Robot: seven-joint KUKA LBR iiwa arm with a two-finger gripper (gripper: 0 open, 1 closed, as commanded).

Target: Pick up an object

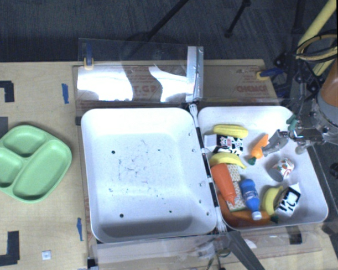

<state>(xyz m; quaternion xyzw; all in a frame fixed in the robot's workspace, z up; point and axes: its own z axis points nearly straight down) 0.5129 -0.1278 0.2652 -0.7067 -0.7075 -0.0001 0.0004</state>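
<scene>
The right bin holds several objects. A yellow banana lies at the back, with a black-and-white cow-patterned item and a second banana just in front of it. An orange carrot lies near the middle, and a small white and red ball sits right of centre. An orange bottle, a blue bottle, a third banana and a black-and-white block crowd the front. My gripper hangs over the bin's right side, open, just right of the carrot and above the ball, with nothing between its fingers.
The left bin lies beside the right one, the two sharing a raised rim. A green divided plate rests on the bench at far left. Clear panels stand behind the bins. Cables and the arm fill the right edge.
</scene>
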